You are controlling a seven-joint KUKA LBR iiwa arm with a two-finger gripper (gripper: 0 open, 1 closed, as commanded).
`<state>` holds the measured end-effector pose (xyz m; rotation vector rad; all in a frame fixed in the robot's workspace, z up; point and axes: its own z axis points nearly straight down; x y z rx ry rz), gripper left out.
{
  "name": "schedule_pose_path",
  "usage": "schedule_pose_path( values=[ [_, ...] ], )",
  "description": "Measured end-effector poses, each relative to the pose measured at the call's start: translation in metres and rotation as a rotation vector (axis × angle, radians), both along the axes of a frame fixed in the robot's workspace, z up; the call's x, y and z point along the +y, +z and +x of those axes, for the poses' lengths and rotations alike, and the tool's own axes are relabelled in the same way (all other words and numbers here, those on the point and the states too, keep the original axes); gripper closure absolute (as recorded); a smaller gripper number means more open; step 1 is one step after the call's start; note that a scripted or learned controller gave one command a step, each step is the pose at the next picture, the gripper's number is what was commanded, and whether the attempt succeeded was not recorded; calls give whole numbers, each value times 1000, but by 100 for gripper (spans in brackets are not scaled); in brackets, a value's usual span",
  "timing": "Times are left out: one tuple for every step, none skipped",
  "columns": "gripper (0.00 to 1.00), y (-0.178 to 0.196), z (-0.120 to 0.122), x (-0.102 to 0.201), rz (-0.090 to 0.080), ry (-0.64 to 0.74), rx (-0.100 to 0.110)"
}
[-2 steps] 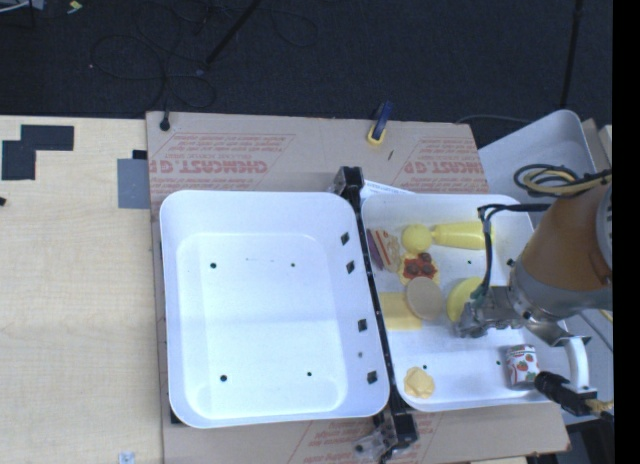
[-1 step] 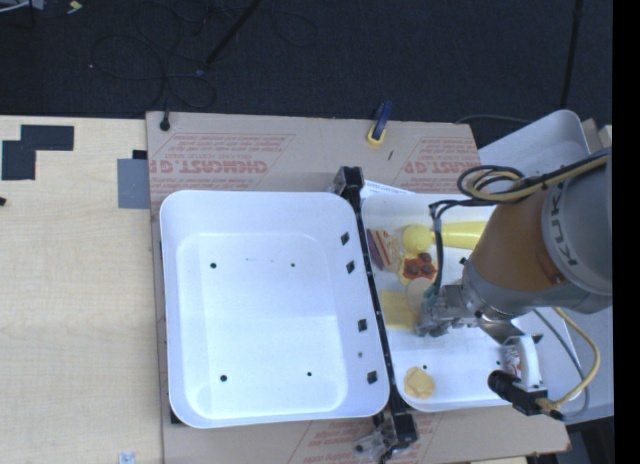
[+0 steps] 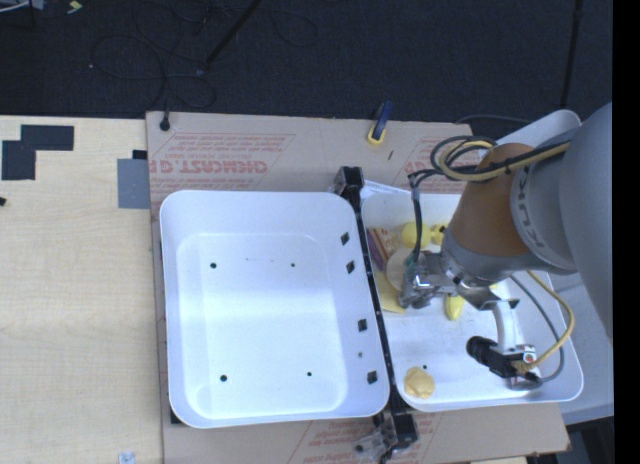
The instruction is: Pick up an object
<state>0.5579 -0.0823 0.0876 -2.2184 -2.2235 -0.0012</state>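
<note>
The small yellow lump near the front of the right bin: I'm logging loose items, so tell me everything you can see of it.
The yellow lump is small, rounded and slightly knobbly, with a matte look, perhaps foam or soft plastic. It lies on the floor of the right bin, near the front left corner by the black divider. It lies loose, apart from the other yellow pieces under the arm and from the gripper, which is farther back. A small dark dot on the bin floor sits just behind it.

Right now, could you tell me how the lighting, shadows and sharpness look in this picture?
Camera view: even, soft light; the left bin shows only a faint shadow along its upper wall; the arm shades part of the right bin; the end effector looks slightly soft; the background is dark.
</note>
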Motion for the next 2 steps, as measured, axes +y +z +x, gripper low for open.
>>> schedule_pose_path(
  values=[
    [100, 0, 15, -7, -1, 1, 2],
    [100, 19, 42, 2, 0, 0, 0]
  ],
)
